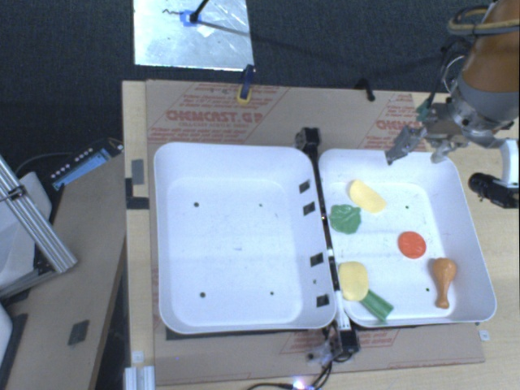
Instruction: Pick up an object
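the arm runs off the top and right edges, so we see just its wrist end. the gripper is smeared soft. the green piece lies partly under the yellow piece. dark specks in the left bin are too small for us to name.

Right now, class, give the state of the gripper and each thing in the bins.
gripper: open, holding nothing, above far rim of right bin.
yellow oval: lying loose, right bin.
green leafy toy: lying loose.
red disc: lying flat.
toy drumstick: on its side.
yellow-and-green toy: lying loose.
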Controlling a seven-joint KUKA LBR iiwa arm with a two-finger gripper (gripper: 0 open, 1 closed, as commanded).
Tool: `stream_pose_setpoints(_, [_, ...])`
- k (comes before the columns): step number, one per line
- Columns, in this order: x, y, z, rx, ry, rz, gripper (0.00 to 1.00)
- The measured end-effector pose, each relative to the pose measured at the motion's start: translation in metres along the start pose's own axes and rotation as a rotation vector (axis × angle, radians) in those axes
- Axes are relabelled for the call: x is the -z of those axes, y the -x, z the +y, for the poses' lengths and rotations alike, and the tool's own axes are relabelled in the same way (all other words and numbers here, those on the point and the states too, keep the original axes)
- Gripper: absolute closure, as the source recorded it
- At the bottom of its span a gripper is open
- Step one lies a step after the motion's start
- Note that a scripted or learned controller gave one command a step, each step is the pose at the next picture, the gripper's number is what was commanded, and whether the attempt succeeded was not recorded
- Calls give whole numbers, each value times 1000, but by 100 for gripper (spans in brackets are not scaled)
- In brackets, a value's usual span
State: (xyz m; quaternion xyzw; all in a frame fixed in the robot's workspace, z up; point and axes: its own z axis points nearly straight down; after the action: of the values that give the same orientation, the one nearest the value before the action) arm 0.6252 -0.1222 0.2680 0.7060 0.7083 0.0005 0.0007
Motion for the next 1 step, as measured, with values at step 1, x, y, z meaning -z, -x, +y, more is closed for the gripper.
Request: stream_pose_setpoints(1, [12,0,1,3,4,0,100])
